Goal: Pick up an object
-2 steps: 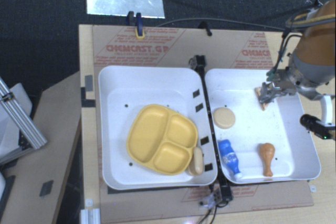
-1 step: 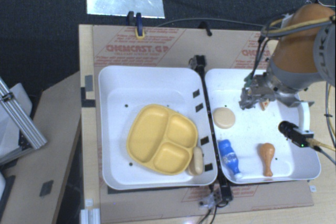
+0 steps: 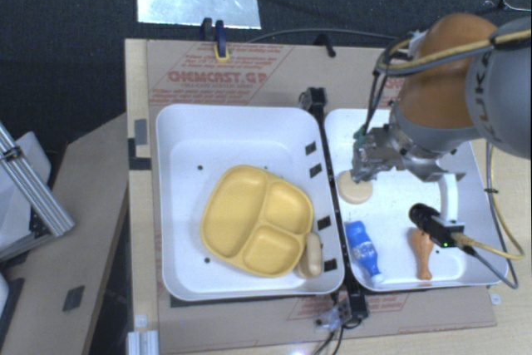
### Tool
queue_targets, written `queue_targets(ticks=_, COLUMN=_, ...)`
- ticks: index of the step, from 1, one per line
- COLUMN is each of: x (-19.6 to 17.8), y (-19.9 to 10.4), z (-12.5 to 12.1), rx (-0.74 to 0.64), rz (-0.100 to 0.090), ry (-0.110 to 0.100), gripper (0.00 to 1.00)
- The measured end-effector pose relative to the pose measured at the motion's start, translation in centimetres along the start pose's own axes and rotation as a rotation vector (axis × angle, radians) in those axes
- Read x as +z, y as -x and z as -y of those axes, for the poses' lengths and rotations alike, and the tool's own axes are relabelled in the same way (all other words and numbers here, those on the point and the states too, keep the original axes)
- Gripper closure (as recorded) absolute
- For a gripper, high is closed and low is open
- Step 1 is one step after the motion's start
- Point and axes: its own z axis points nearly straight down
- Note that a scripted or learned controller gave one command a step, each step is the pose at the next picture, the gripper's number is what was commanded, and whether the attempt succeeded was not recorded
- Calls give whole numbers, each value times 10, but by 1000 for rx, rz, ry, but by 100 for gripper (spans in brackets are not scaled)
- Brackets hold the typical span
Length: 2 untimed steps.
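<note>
The gripper [image 3: 362, 172] hangs low in the right bin [image 3: 474, 274], its tip right over a round tan disc, perhaps a cookie [image 3: 356, 190], which lies on the bin floor near the divider. From this slanted view I cannot tell how far the jaws stand apart, and nothing shows between them, so no grasp is evident. The pick looks at its approach stage: closing and lifting are left to do. A blue bottle [image 3: 363, 248] and a toy drumstick [image 3: 422, 253] lie near the front wall. In the left bin [image 3: 187, 125] sit a yellow divided plate [image 3: 256, 220] and a beige piece [image 3: 312, 254] touching its edge.
</note>
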Motion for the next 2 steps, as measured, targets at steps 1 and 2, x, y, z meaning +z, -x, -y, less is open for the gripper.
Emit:
queue_targets(ticks=1, x=13, y=-52, z=18, rx=1, rz=0, ry=-1, gripper=100)
queue_targets(ticks=2, x=13, y=-111, z=30, rx=-1, rz=-1, ry=-1, gripper=100)
